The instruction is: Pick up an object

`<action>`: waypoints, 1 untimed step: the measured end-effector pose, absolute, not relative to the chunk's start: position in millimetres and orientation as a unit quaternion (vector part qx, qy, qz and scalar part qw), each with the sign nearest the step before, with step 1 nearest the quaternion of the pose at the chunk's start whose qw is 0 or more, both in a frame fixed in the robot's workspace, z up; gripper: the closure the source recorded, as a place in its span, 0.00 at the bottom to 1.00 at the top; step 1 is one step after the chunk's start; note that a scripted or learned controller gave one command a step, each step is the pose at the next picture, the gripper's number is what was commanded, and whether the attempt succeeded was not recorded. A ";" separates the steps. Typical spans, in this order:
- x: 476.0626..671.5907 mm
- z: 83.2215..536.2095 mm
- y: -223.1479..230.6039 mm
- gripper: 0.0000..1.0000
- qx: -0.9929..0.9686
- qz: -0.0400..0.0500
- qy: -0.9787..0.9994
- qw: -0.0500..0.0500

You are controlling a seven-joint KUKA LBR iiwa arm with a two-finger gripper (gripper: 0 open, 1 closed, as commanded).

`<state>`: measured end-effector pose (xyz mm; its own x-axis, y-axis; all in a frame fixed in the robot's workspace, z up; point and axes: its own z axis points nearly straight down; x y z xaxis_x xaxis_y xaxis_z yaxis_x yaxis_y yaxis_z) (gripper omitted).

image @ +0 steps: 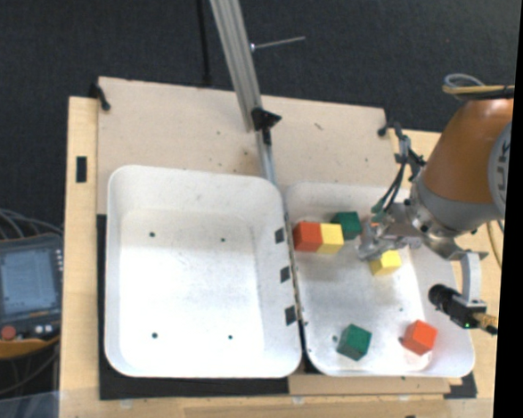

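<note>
Crowding the far left part of the right white plastic bin (429,363), three small cubes are seen close together: a red-orange cube (307,236) touching a yellow cube (331,237), with a dark green cube (347,224) just behind them. A second small yellow cube (385,262) is seen a little to the right, just beside the grey metal pincer (375,245) and partly under it. It cannot be told if that cube is held, and the state of the pincer cannot be told either. Near the front edge of the same bin, another green cube (354,341) and another red-orange cube (419,337) are seen, well apart from the pincer. The grey arm with its big orange band (469,151) is seen over the right side of the bin.

The left white bin (194,275) is shallow, with round corners and a few dark dots on its floor. Both bins are set side by side on a pale wooden bench (178,122). A slanted silver metal pole (237,50) is seen behind the bins. A dark carpet floor (78,21) is seen around the bench, and a grey hand control box with a screen (19,285) is seen at the left.
</note>
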<state>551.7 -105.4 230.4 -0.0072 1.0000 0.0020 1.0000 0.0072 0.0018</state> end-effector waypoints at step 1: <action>541.0 240.9 -52.9 1.00 -0.704 -0.001 -0.710 0.001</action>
